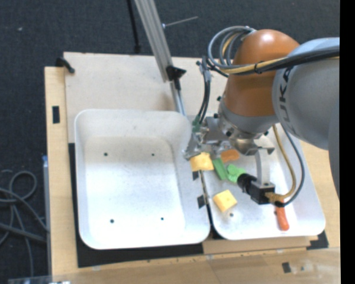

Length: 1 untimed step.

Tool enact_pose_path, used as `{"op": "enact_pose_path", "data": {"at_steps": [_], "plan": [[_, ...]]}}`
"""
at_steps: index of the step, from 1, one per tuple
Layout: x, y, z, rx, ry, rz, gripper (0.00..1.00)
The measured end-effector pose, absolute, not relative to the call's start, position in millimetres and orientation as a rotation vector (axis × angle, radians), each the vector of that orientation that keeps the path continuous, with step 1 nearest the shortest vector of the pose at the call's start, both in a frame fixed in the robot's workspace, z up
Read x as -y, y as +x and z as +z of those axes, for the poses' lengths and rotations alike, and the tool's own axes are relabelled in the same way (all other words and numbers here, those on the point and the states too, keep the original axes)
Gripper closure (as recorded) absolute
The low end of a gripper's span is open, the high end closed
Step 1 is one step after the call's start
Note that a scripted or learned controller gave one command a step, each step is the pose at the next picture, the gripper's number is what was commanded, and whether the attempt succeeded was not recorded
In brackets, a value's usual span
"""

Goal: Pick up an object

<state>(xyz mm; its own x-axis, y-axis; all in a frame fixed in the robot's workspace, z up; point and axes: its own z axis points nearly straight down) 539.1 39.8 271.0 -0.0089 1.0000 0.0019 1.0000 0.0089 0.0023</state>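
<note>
The hand (pixel 216 149) hangs over the right bin (pixel 310 215), by yellow blocks (pixel 224 200) and a green piece (pixel 229 171).

One fixed camera looks down at a slant on my surface (pixel 118 84) from above, far enough to take in both white bins (pixel 130 176) whole. My arm (pixel 284 87) enters from its right side and looms large.
</note>
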Motion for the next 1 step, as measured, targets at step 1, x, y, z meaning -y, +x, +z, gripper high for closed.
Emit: {"op": "enact_pose_path", "data": {"at_steps": [1], "plan": [[-82.4, 532.6, 259.1, -2.229, 2.214, 0.000, 1.00]]}}
